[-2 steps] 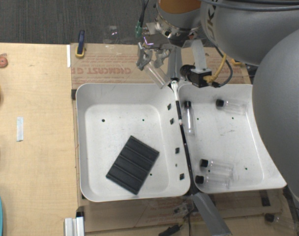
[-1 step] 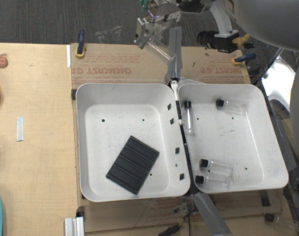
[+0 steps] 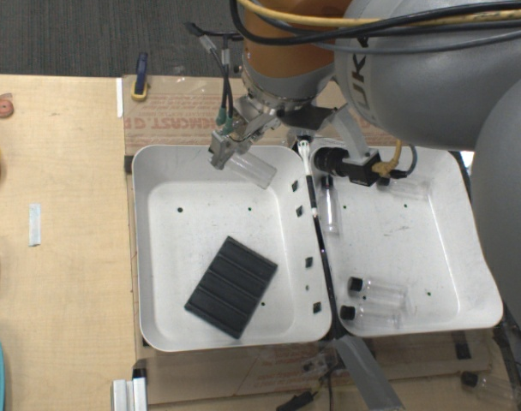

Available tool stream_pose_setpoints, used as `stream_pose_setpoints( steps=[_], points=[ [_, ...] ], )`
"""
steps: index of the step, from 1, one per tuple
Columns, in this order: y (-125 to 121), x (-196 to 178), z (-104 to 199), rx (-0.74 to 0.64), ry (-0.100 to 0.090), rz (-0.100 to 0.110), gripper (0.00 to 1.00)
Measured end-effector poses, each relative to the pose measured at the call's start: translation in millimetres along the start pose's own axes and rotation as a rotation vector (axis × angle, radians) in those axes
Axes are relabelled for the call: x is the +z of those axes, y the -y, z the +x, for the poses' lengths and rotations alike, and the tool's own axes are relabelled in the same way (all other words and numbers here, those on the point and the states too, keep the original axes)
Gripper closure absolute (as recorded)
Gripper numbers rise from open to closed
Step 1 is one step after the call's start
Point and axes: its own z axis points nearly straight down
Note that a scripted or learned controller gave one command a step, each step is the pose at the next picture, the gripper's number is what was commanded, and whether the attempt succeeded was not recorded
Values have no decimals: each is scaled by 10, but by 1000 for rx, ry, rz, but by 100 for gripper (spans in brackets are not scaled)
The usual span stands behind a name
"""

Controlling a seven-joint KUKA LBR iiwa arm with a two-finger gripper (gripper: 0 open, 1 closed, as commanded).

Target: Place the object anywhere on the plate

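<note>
We count two white bins side by side on the desk (image 3: 63, 195): the left bin (image 3: 158, 187) and the right bin (image 3: 449, 229). In the left bin lies one black ribbed plate (image 3: 232, 286), flat, toward the near wall. One clear tube (image 3: 252, 169) sits by the far wall of that bin, just under the gripper (image 3: 223, 148); whether the jaws are open or closed on it we cannot tell. The right bin holds two more clear pieces: a black-capped vial (image 3: 382, 296) near the front wall and a slim clear tube (image 3: 329, 208) beside the divider. The grey arm (image 3: 432, 58) overhangs the far edges of both bins.
</note>
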Motion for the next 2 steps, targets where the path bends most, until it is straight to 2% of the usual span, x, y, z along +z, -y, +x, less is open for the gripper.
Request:
stream_pose_setpoints(
  steps=[1,2],
  points=[
    [451,138,350,-231,0,0,100],
    [242,-369,22,-494,2,-4,100]
  ],
)
